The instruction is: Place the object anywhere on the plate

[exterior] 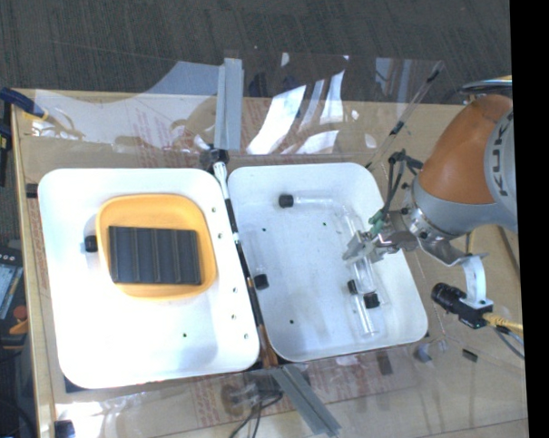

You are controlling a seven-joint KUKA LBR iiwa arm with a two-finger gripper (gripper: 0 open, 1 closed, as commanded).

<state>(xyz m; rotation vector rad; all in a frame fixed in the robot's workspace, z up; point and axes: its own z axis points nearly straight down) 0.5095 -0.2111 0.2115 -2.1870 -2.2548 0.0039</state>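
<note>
A yellow plate point(152, 212) lies in the left bin point(80, 340), in its upper half. A black ribbed rectangular object point(155, 255) rests flat on the plate and covers most of its middle. My gripper point(371, 246) hangs over the right side of the right bin point(307, 330), far from the plate, on the grey wrist with the orange band point(467, 155). I see nothing held in it.
In the right bin, a small black piece point(286, 201) lies near the top and another point(370, 300) sits below the gripper beside a clear tube-like item point(361, 296). A black clip point(261, 281) sits on the divider between the bins. Cables run at the bench's right.
</note>
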